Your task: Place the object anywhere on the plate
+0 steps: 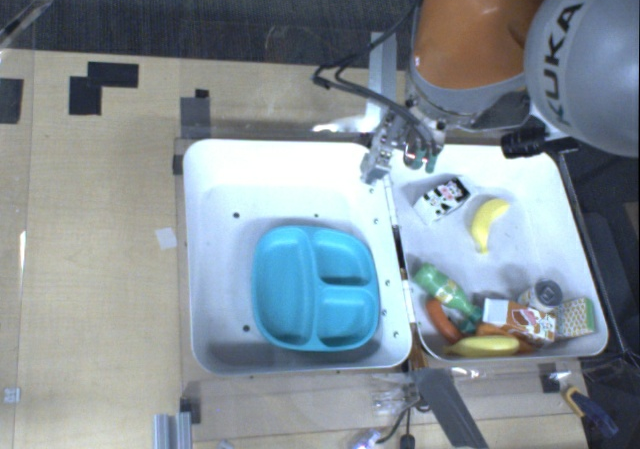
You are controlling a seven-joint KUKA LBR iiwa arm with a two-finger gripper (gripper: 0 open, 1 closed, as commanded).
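Observation:
A blue plate (315, 287) with three compartments lies in the left white bin (215, 237), toward its front right. My gripper (402, 153) hangs over the back end of the wall between the two bins, above and behind the plate. I see nothing held under it. The nearest things in the right bin (560, 197) are a black-and-white cow-print carton (442, 199) and a yellow banana (487, 221), both just right of and in front of the gripper.
Along the right bin's front lie a green bottle (440, 287), an orange carrot-like piece (440, 319), a second yellow banana (485, 345), a small printed carton (530, 322), a grey can (547, 292) and a green-grey block (575, 315). The arm's orange band (470, 7) looms over the back right.

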